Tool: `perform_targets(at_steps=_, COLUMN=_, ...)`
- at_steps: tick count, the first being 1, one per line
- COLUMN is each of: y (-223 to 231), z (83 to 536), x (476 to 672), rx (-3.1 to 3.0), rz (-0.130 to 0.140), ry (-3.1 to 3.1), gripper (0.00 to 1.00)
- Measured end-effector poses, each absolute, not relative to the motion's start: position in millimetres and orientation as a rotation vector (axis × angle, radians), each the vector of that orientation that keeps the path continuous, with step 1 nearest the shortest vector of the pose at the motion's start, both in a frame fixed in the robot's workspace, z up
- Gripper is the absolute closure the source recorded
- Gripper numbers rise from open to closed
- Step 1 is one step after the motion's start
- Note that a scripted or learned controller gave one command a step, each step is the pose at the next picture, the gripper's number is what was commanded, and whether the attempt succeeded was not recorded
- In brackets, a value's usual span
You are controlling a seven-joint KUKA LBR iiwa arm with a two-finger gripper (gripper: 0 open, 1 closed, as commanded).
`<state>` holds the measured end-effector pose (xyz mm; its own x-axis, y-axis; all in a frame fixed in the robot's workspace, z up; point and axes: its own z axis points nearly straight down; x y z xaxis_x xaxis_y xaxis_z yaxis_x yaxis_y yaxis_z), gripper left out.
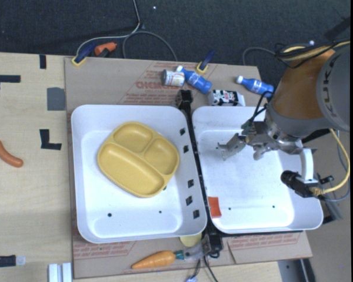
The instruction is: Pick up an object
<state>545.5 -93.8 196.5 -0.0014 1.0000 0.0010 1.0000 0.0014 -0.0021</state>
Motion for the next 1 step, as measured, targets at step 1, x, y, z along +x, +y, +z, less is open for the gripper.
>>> perform_targets(at_steps=1, y=-97.9, z=81.5, x=543.4, rx=-2.225, rz=-0.001, ry=-2.225, gripper=0.0)
